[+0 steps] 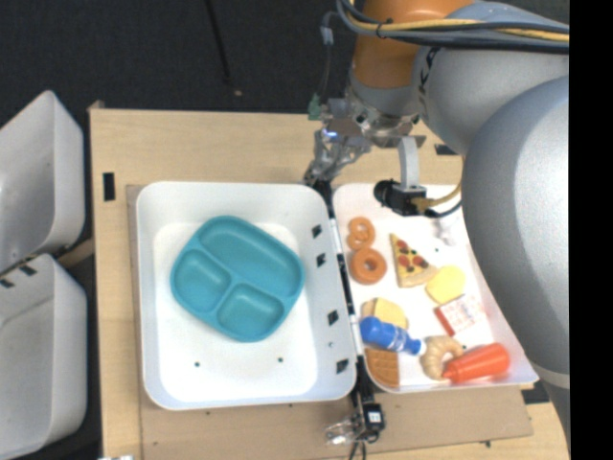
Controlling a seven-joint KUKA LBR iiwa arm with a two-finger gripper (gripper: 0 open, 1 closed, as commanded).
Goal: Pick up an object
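We are seeing the grey KUKA arm [517, 151] reaching in from the right, its bulky rounded links filling the right side of the camera view. The orange band [397, 17] is sitting high at the top centre, with cables looping around it. Below it the wrist is pointing downward and slightly to the left. The gripper [330, 161] is hanging at the end of the wrist, and we are not able to make out how it is set.
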